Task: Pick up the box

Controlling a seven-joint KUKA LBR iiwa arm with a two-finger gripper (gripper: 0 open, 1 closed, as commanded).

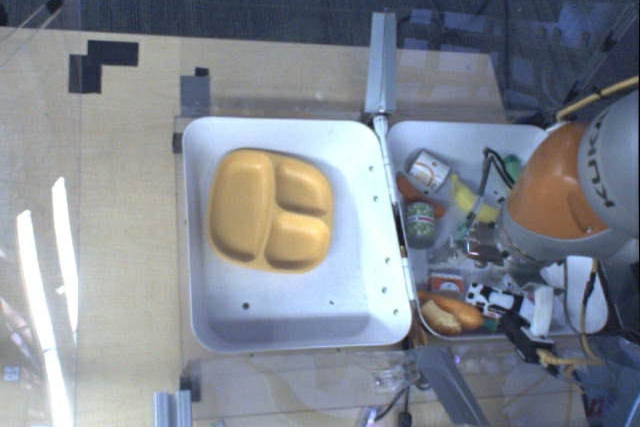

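In the right bin [455, 137], a small flat box [447, 283] with a red and white face lies near the front, partly covered by other items. The arm's orange band [560, 185] and grey wrist hang over the right half of this bin. My gripper [478, 250] is low among the items, just right of and behind the box. The arm's body hides much of the gripper.
The right bin also holds a tipped can [428, 171], a green-topped round item [422, 220], a yellow piece [468, 200], a bread roll [450, 315] and a black-and-white item [487, 297]. A yellow three-compartment tray [270, 208] lies in the left bin [300, 315].
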